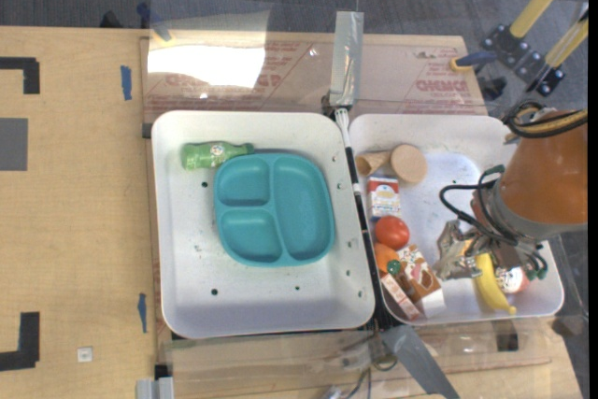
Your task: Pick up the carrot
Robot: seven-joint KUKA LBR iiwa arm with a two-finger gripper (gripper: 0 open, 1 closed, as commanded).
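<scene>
Two shallow white bins sit side by side on the bench. The left bin (177,229) carries a teal divided plate (275,206) near its middle, and a green bottle (213,154) lies on its side by the far left corner, its end just touching the plate's rim. The right bin (448,131) is crowded: a round wooden piece (408,163) near the far edge, a small carton (384,197) along the left wall, and a red tomato (393,232) just below it. The carrot (382,259) lies against the left wall of the right bin, just under the tomato and touching a printed snack box (414,283) toward the near edge. A yellow banana (489,283) rests near the bin's near right corner. The arm with its orange band (551,178) reaches over the right edge, and the gripper (460,255) hangs low between the snack box and the banana, well clear of the carrot; whether it is closed or spread cannot be told from this view.
</scene>
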